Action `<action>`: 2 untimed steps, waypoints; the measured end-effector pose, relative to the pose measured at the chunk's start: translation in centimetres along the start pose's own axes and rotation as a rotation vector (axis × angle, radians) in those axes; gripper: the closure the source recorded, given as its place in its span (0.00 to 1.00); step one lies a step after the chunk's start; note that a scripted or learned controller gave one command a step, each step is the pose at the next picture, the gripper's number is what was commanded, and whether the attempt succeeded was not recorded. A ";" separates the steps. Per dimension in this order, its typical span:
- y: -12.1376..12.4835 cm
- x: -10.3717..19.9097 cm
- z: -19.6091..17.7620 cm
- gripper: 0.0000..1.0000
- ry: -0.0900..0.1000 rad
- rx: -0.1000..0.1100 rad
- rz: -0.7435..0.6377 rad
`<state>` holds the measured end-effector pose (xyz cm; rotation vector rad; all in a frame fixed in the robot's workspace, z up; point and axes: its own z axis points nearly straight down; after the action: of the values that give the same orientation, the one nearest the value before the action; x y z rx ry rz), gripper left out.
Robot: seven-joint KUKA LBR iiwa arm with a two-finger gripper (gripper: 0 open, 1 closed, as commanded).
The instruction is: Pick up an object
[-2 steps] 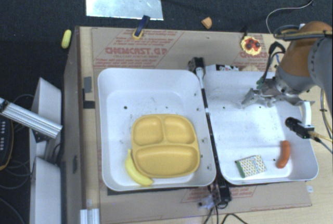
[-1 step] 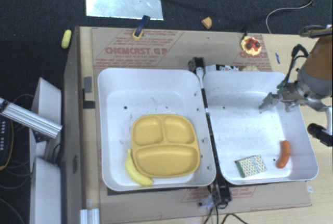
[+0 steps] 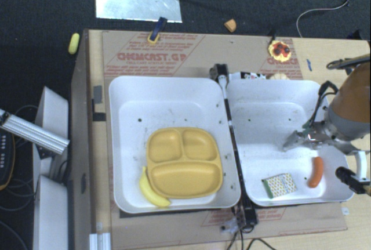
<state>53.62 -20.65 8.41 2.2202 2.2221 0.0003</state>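
Candidate objects in right bin [image 3: 272,104]: orange sausage-shaped toy [image 3: 315,172], lying roughly upright near the bin's front right; checkered green-and-white packet [image 3: 280,185] just left of it, flat at the front wall. Left bin [image 3: 133,98] holds a yellow divided tray [image 3: 184,162] with a banana [image 3: 149,191] tucked against its front left edge. End effector [image 3: 297,141] sits low over the right bin's floor, near the sausage but apart from it, nothing between its fingers; whether they are spread or closed I cannot tell. Judgement: sausage is the nearest target; centre over its middle, align fingers across its narrow width, descend straight, avoid the bin wall.
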 end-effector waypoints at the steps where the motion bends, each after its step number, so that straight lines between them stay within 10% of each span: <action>1: 5.5 0.0 -11.0 0.00 -0.002 -0.005 -0.003; 2: 3.2 0.0 0.0 0.00 -0.001 -0.002 -0.001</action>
<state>56.81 -20.65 8.44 2.2185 2.2216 0.0016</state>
